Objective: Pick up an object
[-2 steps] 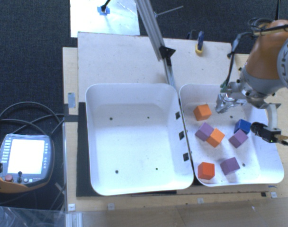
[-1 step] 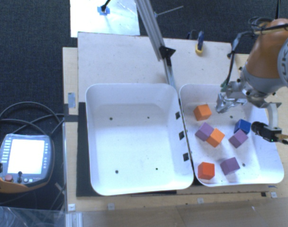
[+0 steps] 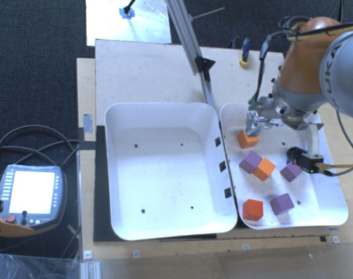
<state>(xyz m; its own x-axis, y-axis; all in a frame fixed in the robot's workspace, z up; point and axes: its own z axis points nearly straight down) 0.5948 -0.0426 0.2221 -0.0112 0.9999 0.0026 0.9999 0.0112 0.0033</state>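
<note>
A pale wooden bench fills the middle, set on dark carpeted floor that spreads toward nine and twelve o'clock. At about eleven o'clock a bright reflective panel catches the light. A slanted metal pole runs from twelve o'clock down toward the centre. At eight o'clock a handheld control pendant with a lit screen lies on the floor, ringed by black cables.

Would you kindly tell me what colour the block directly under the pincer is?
Orange; the block under the pincer shows best in the camera view.
</note>
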